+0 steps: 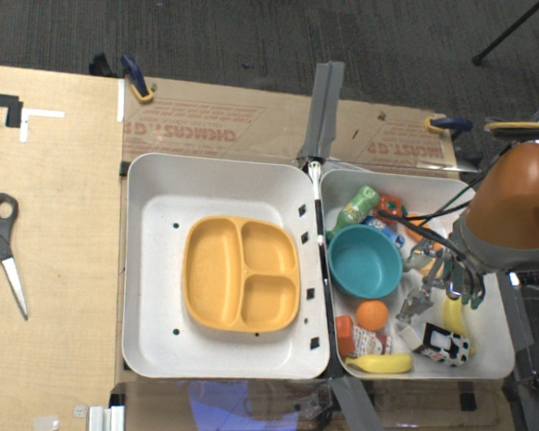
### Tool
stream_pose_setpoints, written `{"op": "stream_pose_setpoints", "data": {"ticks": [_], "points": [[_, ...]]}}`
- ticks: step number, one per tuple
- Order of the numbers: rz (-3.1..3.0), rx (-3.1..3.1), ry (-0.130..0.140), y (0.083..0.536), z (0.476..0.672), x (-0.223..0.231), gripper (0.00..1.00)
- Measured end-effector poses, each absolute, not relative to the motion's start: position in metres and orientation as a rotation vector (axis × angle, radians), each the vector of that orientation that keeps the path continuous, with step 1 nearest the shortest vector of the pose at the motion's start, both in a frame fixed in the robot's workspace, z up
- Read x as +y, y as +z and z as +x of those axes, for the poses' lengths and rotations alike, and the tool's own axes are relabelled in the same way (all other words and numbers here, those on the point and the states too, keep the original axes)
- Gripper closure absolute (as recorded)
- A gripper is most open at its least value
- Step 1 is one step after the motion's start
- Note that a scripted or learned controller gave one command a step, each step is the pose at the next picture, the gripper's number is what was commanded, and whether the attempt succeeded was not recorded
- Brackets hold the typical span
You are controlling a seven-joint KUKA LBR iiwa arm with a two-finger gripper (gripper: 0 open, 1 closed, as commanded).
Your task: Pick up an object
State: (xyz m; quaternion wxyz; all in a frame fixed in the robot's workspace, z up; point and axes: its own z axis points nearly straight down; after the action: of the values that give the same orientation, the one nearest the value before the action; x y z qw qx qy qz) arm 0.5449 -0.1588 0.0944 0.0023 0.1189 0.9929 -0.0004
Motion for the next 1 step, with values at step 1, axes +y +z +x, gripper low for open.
{"op": "stream_pose_setpoints", "data": {"ticks": [1], "points": [[0.569,3.085,-0.02,0.0944,0.6161,-0.1638,0.0]]}}
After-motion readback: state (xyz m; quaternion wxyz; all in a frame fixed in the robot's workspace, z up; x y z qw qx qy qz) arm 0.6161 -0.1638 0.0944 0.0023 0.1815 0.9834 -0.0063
